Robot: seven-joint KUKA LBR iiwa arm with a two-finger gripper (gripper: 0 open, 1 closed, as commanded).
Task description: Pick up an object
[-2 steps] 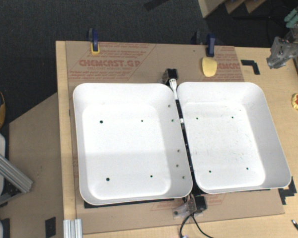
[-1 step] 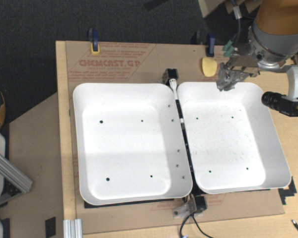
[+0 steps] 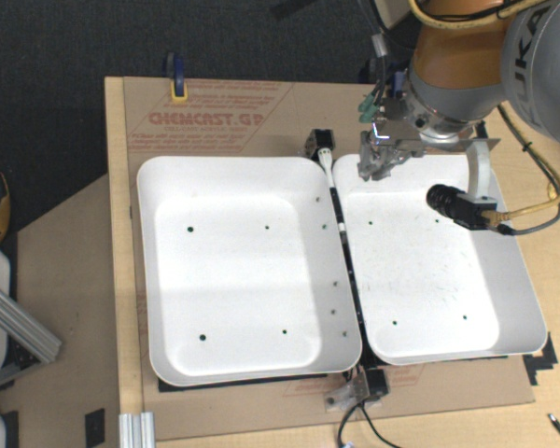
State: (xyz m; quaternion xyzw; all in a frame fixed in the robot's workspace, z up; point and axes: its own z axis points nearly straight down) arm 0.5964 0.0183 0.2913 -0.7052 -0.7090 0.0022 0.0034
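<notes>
**A:** Object first: which way does it lie from the gripper?

**B:** I cannot tell. The gripper (image 3: 377,164) hangs over the far left corner of the right bin (image 3: 429,287), close to the seam where the two bins meet. I can make out nothing loose under it or beside it.

**A:** And the jaws, spread or pressed together?

**B:** Cannot tell that either. From this slant they blur into the wrist metal.

**A:** What is in the bins, then?

**B:** The left bin (image 3: 233,278) has a white floor with four small dark dots (image 3: 190,230), which I take for holes. The right bin has three such dots and some faint specks (image 3: 434,273) mid-floor, too small to name.

**A:** So the next move?

**B:** With no target and no long axis to line up on, I judge that a grasp here would likely close on nothing.
</notes>
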